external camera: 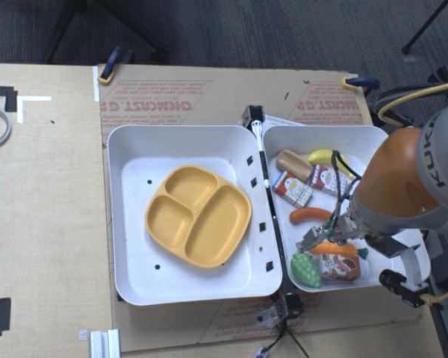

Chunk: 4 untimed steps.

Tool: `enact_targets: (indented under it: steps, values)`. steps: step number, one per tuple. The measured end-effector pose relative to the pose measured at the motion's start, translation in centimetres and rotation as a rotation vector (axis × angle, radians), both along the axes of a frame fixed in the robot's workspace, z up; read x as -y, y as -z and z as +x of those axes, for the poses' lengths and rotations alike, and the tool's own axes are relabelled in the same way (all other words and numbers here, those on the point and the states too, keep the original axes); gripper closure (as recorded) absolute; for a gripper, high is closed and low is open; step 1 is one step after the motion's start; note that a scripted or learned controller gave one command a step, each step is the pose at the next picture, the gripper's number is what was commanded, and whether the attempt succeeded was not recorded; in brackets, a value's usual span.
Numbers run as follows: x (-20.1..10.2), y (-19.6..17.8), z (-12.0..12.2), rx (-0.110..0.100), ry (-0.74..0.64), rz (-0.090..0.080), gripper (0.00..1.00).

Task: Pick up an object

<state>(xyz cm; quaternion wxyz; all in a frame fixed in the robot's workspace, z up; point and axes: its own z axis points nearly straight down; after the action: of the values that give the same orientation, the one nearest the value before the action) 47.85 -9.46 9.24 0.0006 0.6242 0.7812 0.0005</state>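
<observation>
A toy carrot [334, 250] lies in the right bin [373, 134], touching the green toy [306, 270]. The tool [319, 236] hovers just beside it; its state cannot be told. A clean grasp likely needs centring over the carrot alone.

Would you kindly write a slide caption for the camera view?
KUKA arm's claw lowered among toy foods in the right bin, near an orange carrot; yellow divided plate in the left bin.
</observation>
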Motion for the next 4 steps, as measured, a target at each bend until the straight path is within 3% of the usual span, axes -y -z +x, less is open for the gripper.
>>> enact_targets:
  steps: [1, 2, 3, 4]
  values:
    - [0.0, -1.0, 0.1, 0.003, 0.003, 0.000, 1.00]
    - [-7.0, -10.0, 0.0, 0.000, 0.080, 0.000, 1.00]
    - [-7.7, -28.8, 0.0, 0.000, 0.143, -0.002, 1.00]
    - [-3.3, -19.0, 0.0, -0.002, 0.472, -0.001, 1.00]
